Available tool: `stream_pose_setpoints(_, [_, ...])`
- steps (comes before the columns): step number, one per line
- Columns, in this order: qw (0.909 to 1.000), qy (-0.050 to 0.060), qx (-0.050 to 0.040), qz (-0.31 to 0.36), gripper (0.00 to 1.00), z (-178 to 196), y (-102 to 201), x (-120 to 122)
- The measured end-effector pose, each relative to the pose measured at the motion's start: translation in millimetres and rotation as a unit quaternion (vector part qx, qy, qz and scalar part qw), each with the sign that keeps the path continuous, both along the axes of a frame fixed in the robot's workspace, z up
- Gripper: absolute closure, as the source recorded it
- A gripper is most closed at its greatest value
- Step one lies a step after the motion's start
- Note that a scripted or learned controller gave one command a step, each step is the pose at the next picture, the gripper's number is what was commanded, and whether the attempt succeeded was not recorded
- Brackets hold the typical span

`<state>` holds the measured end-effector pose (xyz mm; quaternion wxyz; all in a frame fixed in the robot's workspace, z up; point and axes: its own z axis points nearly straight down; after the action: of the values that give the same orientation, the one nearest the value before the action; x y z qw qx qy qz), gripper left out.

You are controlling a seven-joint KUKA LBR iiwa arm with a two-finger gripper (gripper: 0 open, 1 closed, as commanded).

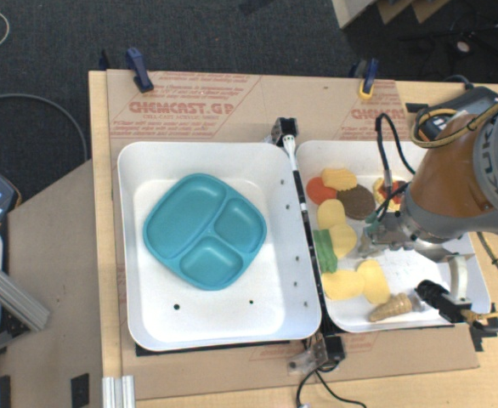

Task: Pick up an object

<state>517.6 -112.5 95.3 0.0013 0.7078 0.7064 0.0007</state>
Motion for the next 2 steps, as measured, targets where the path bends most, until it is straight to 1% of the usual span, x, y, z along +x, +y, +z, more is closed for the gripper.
stream_pose_setpoints(1, [1.0,-0.004,0.0018,0.006,1.0,95.2,87.8,4.3])
stream_pose_setpoints(2, [1.0,0.0,0.0003,0.001,1.0,100.0,81.8,2.9])
